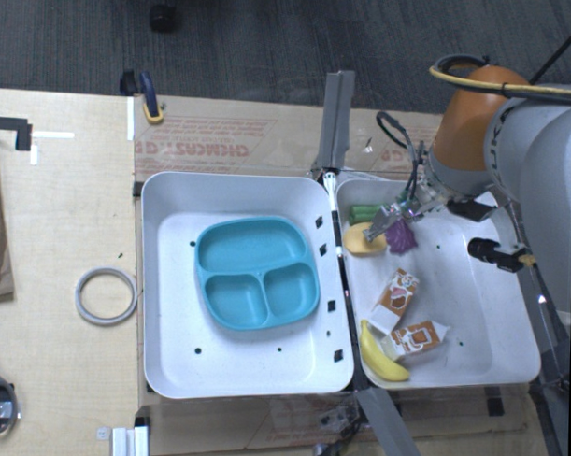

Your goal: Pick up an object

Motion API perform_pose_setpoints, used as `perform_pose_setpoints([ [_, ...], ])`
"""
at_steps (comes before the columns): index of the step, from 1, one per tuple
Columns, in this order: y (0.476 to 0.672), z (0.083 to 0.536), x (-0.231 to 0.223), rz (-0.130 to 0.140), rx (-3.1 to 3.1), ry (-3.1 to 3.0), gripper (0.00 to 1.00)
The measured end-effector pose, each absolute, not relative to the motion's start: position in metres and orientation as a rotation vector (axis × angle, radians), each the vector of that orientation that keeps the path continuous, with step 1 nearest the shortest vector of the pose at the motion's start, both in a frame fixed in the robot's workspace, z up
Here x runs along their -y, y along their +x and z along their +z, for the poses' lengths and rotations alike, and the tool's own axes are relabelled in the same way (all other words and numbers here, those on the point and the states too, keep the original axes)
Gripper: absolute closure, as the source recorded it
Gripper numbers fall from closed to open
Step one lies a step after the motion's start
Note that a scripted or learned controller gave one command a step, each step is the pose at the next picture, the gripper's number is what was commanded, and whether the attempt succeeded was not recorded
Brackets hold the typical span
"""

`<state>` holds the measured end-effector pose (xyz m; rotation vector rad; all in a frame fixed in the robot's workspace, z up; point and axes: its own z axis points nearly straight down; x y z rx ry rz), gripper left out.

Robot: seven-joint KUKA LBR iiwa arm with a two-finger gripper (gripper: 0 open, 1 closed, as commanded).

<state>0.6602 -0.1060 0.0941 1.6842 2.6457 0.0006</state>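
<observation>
Right now the tool (398,217) hangs low over the far end of the right bin (505,370) — purple toy just beside it.

Whether it is apart or clamped I cannot tell. The purple toy (401,238) lies just at its 6 o'clock, a yellow disc (358,240) at 8 and a green piece (364,214) at 9, all crowded together. I judge the purple toy the nearest pick — a short drop. Two cartons (397,296) and a banana (382,357) lie well apart toward 6.
</observation>
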Motion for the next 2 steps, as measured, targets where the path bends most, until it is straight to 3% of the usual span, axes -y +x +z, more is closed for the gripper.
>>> perform_pose_setpoints([
  [1,0.6617,0.1051,0.1059,0.0,-2.644,1.675,1.0],
  [2,0.6617,0.105,0.1055,0.0,-2.645,1.676,0.0],
])
